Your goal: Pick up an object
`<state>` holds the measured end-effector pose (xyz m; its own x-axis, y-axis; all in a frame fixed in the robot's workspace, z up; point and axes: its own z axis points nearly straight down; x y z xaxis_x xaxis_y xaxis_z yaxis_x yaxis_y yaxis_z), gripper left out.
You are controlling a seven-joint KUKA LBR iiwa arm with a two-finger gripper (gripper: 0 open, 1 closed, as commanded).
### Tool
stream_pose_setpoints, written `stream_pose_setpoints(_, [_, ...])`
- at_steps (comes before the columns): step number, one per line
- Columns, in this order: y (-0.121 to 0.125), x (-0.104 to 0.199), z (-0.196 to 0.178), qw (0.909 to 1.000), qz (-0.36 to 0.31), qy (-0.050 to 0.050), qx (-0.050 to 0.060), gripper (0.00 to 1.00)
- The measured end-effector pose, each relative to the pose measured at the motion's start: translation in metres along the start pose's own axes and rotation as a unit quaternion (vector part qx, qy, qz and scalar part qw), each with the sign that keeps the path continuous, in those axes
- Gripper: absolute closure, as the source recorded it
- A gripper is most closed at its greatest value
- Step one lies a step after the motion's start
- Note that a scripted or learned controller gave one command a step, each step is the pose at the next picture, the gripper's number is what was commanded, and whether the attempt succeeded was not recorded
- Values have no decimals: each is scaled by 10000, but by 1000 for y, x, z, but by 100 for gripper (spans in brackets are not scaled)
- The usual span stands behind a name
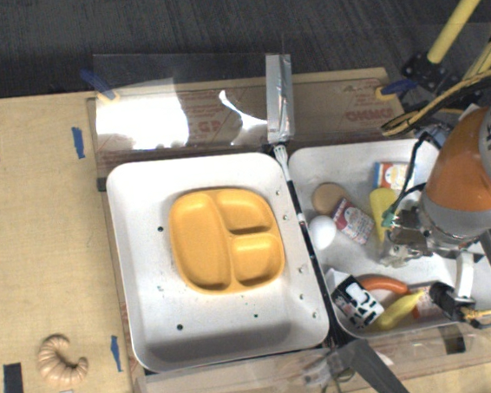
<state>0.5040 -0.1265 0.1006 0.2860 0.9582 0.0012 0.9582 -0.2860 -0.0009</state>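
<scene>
The right bin point(312, 167) holds several objects. Along its left side lie a brown round item point(328, 197), a white egg point(323, 233) and a red-and-white packet point(353, 221). A yellow item point(383, 202) and an orange-and-white box point(390, 173) sit further back. Near the front wall lie an orange carrot point(384, 285), a yellow banana point(398, 309) and a black-and-white item point(359, 301). My gripper point(405, 242) hangs low over the middle of this bin, just right of the packet and above the carrot. The wrist hides what is under it.
The left bin point(140, 272) holds a yellow divided plate point(226, 237). A tan croissant-shaped toy point(62, 359) lies on the bench at the far left. The grey and orange arm point(471, 185) covers the right bin's right side. Yellow cables run behind it.
</scene>
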Motion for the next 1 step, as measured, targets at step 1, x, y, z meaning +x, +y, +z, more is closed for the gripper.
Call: stream_pose_setpoints(1, [0,0,0,10000,2,0,1,0])
